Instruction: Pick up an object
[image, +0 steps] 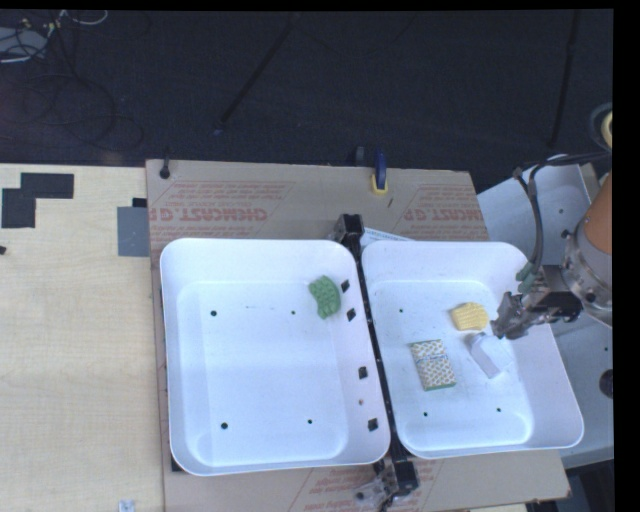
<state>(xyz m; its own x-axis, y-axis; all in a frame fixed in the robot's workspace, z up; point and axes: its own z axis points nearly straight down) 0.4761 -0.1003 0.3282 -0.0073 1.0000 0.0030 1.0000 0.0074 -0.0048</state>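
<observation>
Near edge: cardboard sheet (330, 490) under both bins, printed lettering visible, small clamp-like hardware (385, 490) at the seam between the bins. Left bin (200, 440) and right bin (560, 425) sit side by side, touching along a black divider strip (365, 340).

Right bin, near to far: patterned flat pack (433, 364) about mid-floor; grey flat piece (484, 357) just right of it; yellow object (469, 317) farther back, near the gripper.

Gripper (508, 325) comes in from the right, over the right bin's right side, tip just beside the yellow object and above the grey piece. Finger spread too small and dark to read, cannot tell; nothing visibly held.

Left bin: green object (325, 296) at far right, close to the divider.

Far: blue-yellow clamp (379, 172) on the cardboard's far edge, pale table (70, 340) at left, dark floor with cables (60, 60) beyond.
</observation>
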